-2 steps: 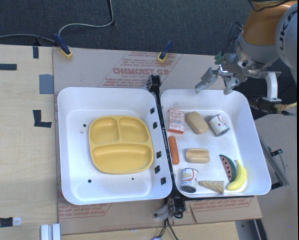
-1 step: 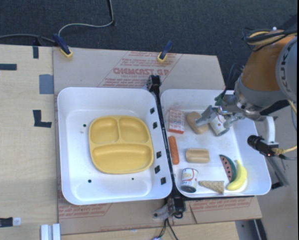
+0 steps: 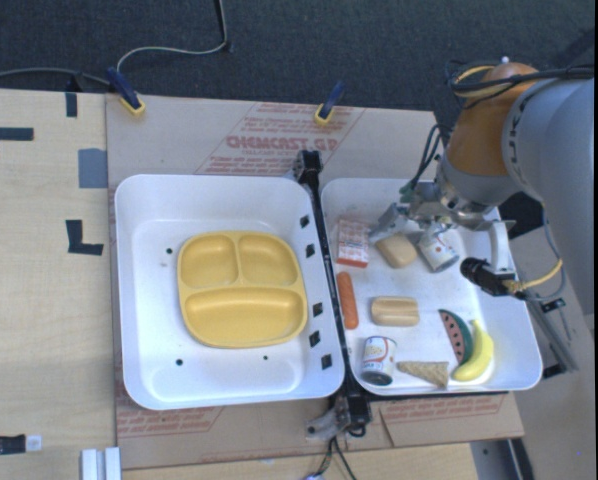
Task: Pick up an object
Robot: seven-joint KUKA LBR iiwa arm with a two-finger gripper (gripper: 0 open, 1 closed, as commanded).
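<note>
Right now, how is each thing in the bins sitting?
Plate: flat in the left bin.
Can: on its side.
Carrot: lying flat by the divider.
Banana: lying beside the melon slice.
Gripper: low over the right bin, by a tan block.

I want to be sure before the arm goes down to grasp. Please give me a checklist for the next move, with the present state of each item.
1. Tool is above the right bin: ok.
2. A target sits under it, the tan block: ok.
3. Nothing is held between the fingers: cannot tell.
4. Neighbours leave room: not ok, the small box lies close on one side of the tan block.
5. Other objects are away from the descent, such as the banana and sausage: ok.
6. The yellow plate lies apart in the left bin: ok.
</note>
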